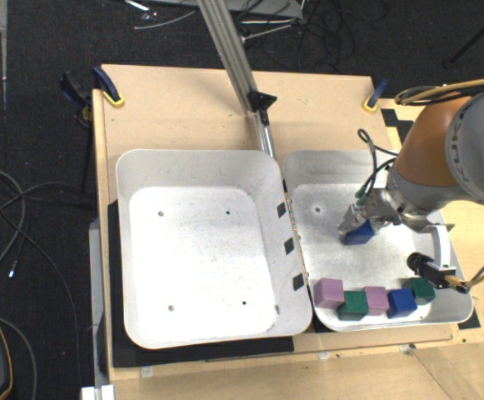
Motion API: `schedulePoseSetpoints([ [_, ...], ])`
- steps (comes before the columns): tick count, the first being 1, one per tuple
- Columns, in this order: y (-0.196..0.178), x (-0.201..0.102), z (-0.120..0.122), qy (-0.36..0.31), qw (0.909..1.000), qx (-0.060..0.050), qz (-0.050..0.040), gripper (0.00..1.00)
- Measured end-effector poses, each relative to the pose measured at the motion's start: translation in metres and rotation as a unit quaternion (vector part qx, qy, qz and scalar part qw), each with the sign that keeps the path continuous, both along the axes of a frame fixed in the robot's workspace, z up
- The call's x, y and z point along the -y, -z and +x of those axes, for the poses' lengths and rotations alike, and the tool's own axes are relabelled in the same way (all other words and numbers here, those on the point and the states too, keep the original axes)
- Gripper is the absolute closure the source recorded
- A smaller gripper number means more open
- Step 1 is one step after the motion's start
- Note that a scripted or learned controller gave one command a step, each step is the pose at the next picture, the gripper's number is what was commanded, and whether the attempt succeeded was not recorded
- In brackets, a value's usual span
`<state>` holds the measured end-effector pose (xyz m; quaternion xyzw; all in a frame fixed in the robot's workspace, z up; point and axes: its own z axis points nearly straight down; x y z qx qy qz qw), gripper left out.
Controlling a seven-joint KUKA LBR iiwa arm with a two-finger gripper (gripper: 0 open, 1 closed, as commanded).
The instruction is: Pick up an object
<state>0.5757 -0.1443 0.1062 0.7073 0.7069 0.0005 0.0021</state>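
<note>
Block at the fingertips

Blue block lies mid-floor in the right bin, directly under your gripper (whether the block is pinched or the fingers merely straddle it, I cannot tell). Five other blocks line the near wall, well apart.

Two bins side by side on a bench.

Left bin beside right bin, touching along the middle. In the right bin: five blocks in a row along the near wall; one block apart, mid-bin, under the gripper.
</note>
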Motion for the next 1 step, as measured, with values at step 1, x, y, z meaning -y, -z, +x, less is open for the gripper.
schedulePoseSetpoints([
  [1,-0.0947,-0.0603,0.0939,-0.005,1.0,0.005,0.0008,1.0],
])
